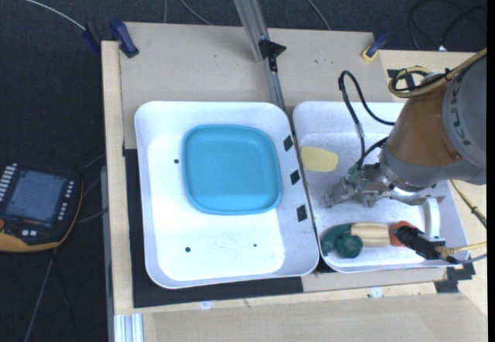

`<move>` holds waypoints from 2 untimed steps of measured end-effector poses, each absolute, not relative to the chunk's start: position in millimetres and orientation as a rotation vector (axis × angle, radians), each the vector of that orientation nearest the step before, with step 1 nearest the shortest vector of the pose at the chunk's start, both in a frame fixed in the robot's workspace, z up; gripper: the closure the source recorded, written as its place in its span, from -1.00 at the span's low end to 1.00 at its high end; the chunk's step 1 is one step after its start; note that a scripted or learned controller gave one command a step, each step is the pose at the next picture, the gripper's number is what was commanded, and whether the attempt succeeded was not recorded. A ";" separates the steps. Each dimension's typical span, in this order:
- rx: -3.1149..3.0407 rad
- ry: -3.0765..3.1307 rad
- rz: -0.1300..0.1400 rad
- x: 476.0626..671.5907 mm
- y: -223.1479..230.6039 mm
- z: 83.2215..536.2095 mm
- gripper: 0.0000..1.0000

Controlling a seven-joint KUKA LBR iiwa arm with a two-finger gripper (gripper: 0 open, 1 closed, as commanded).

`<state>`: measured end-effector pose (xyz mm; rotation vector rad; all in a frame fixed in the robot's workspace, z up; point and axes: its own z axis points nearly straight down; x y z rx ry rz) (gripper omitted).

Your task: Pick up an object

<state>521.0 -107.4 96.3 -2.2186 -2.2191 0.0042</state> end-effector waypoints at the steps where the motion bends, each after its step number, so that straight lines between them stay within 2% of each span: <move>1: -2.221 -2.222 -0.001 522.4 -107.4 109.1 1.00; 2: -2.223 -2.225 -0.005 521.7 -104.0 171.1 1.00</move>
